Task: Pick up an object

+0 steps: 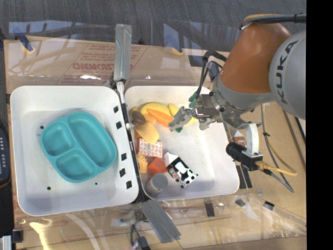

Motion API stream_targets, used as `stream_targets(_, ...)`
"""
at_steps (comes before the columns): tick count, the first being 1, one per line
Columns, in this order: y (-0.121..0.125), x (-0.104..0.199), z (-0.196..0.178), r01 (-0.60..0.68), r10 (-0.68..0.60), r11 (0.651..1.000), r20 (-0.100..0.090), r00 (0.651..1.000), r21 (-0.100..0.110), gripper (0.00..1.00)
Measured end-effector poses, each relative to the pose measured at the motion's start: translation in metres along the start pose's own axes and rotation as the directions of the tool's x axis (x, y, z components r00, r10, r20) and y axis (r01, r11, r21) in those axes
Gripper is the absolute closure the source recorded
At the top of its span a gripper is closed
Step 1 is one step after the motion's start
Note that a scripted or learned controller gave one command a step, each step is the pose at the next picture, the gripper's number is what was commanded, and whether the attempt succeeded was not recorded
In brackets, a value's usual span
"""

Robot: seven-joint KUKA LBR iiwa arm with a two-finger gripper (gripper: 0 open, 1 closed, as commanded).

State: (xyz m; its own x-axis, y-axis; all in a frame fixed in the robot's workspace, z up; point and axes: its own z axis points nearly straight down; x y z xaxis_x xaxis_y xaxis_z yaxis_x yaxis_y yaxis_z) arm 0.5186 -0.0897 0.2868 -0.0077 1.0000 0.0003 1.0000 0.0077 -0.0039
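**Grey arm, orange band, metal end effector**

The arm (291,72) is showing a smooth grey shell bearing black KUKA lettering, with a broad rounded orange band (255,56) sitting above the wrist. Thin dark and pale cables are looping along it. The end effector (182,120) is showing grey metal parts with small green accents.

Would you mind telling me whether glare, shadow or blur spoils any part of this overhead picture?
Camera view: reflections streak the clear sheet behind the bins; the teal divided plate is sharp and evenly lit, with a soft shadow beneath it in the left bin; the end effector over the right bin looks slightly soft.
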Motion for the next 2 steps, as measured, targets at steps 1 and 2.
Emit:
stream_targets(1,0.06,-0.011,0.146,0.059,-0.059,0.998,-0.002,0.998,0.014,0.0)
stream_targets(2,0.085,-0.024,0.188,0.041,-0.041,0.999,0.001,0.999,-0.015,0.0)
